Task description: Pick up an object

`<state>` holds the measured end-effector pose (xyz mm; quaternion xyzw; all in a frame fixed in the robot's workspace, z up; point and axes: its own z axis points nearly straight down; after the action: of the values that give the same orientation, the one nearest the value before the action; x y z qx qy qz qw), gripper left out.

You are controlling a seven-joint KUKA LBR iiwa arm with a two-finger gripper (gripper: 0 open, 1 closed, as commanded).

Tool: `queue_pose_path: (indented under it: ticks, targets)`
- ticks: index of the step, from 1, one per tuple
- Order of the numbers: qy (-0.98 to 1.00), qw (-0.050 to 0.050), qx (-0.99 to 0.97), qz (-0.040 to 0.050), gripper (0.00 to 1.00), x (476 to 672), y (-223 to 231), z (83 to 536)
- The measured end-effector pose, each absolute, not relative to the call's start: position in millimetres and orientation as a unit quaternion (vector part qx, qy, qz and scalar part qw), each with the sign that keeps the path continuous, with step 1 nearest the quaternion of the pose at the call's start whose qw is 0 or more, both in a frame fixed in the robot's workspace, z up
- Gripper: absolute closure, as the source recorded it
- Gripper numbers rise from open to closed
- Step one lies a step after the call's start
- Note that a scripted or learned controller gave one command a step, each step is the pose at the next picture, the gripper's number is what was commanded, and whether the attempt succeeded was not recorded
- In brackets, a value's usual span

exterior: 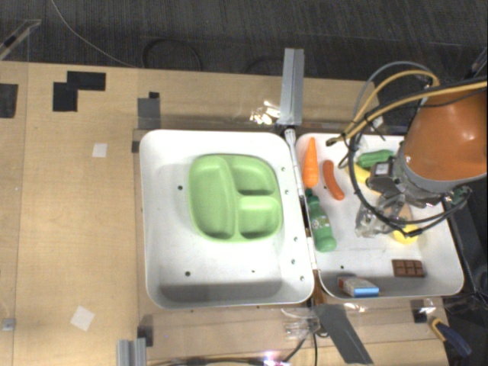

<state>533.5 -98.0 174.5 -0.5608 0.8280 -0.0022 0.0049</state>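
Observation:
My gripper [371, 221] hangs low over the middle of the right bin [450, 280], under the orange band of the arm [446, 139]. Beside it on the right lies a yellow banana-like piece [404, 235], partly hidden by the wrist. A green piece [375, 158] and another yellow bit [379, 181] lie just behind it. An orange carrot [309, 163], a red sausage [332, 180] and a green bottle [321, 226] lie along the bin's left side. A brown chocolate bar [407, 268] and a small blue and orange box [358, 287] rest near the front.
The left bin [164, 273] holds a green divided plate [232, 197]. A grey metal post [291, 90] stands behind the wall between the bins. Yellow and black cables [381, 101] loop over the right bin's back.

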Motion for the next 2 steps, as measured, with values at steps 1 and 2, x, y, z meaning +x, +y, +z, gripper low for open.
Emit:
queue_pose_path:
  ticks: [1, 2]
  targets:
    - [0.877, 0.007, -0.480, -0.0032, 1.00, 627.9, -128, 247]
    - [0.844, 0.003, -0.537, -0.0018, 1.00, 518.8, -141, 231]
